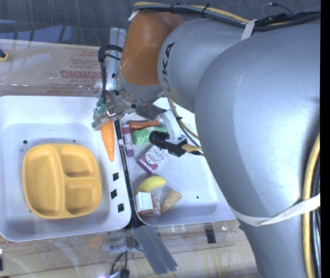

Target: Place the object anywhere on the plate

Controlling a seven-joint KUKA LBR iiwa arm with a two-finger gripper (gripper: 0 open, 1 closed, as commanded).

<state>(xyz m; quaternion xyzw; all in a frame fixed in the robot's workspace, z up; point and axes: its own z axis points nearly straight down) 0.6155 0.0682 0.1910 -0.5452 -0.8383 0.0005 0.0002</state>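
Observation:
A yellow plate with three compartments lies in the left bin. An orange carrot hangs point-down over the right side of that bin, just right of the plate and near the divider. My gripper sits right at the carrot's top end, and its fingers look shut on it. The grey arm with its orange band comes in from the right and hides much of the right bin.
The right bin holds a second orange piece, a green item, a dark red tube, a purple packet, a yellow lemon, a small box and a tan piece.

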